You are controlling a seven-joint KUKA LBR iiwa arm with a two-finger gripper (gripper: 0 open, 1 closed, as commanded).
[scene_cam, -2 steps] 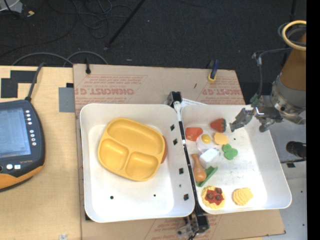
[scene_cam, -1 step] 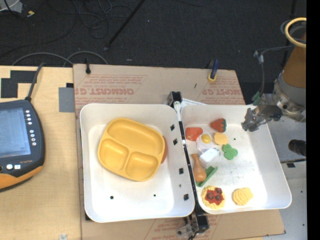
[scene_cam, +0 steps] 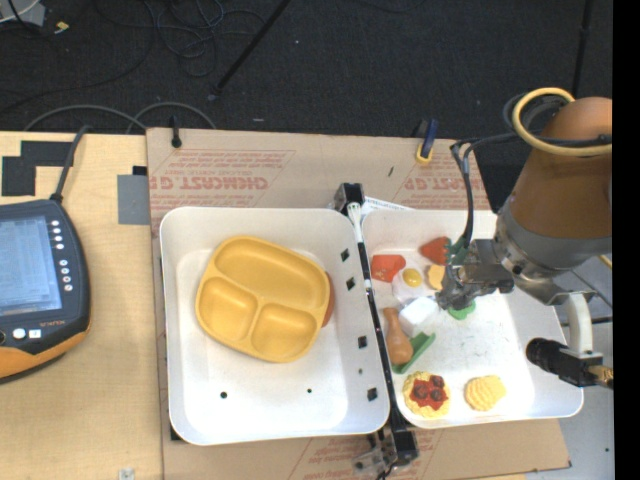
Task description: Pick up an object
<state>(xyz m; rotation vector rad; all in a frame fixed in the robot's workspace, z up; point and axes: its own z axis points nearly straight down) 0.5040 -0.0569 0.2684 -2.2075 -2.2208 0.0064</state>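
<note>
Green toy piece (scene_cam: 461, 310) lies directly under the pincer (scene_cam: 456, 290); its finger state is unclear.

Looks like a robotics lab to me. I see a teach pendant (scene_cam: 38, 280) on the desk (scene_cam: 100, 398), loose cables (scene_cam: 180, 8) on dark carpet (scene_cam: 400, 48) behind, two white bins (scene_cam: 190, 368) on taped cardboard (scene_cam: 260, 173), and toy food (scene_cam: 432, 393) as test objects.

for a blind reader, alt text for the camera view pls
An arm's gripper is low in the right bin among toy foods. The left bin has a yellow tray.
</note>
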